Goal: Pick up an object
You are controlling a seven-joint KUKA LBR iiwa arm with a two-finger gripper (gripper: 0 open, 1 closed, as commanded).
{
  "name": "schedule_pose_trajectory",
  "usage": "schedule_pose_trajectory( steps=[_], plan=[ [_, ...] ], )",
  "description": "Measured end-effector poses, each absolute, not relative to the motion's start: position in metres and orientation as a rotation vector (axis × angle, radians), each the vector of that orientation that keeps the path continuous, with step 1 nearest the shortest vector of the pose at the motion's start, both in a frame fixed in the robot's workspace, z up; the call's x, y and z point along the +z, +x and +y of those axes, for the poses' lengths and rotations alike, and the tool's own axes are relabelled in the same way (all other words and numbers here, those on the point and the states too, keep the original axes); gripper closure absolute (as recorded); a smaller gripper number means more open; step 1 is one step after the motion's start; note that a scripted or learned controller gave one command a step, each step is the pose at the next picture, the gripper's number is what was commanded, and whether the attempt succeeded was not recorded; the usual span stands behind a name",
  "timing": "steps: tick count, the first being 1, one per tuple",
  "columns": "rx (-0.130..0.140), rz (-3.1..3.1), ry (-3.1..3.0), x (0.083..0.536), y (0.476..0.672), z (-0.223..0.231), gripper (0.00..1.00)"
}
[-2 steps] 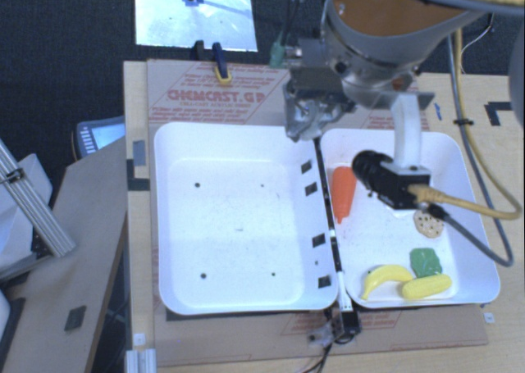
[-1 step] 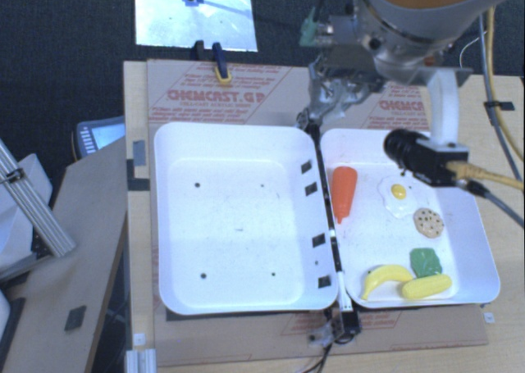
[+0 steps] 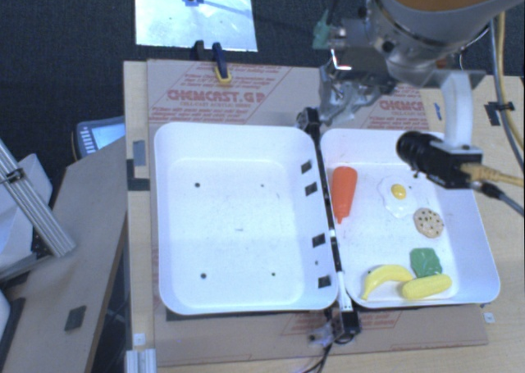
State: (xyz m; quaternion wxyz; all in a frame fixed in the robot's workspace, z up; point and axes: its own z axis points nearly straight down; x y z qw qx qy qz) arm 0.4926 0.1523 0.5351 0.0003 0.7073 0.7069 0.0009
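Observation:
The right bin (image 3: 467, 232) holds several toy foods. An orange carrot (image 3: 343, 193) lies near the divider, with a fried egg (image 3: 397, 195) and a cookie (image 3: 427, 222) to its right. At the front lie a yellow banana (image 3: 384, 277), a green piece (image 3: 425, 261) and a yellow oblong piece (image 3: 426, 286). My gripper (image 3: 338, 107) hangs over the far left corner of this bin, above and behind the carrot, apart from every object. Nothing shows in it.
The left bin (image 3: 176, 224) sits beside the right one, with black clips (image 3: 316, 199) along the shared rim. A black cylinder (image 3: 431, 158) on the arm juts over the right bin's far side. A yellow clamp (image 3: 221, 68) sits behind the bins.

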Motion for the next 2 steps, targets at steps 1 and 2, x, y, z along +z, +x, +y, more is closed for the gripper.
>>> schedule_pose_trajectory(
  steps=[1,2],
  plan=[
    [0.002,2.215,2.224,0.5352,0.5046,0.1016,1.00],
    [0.003,2.220,2.220,0.5353,0.5070,0.0940,1.00]
  ],
)
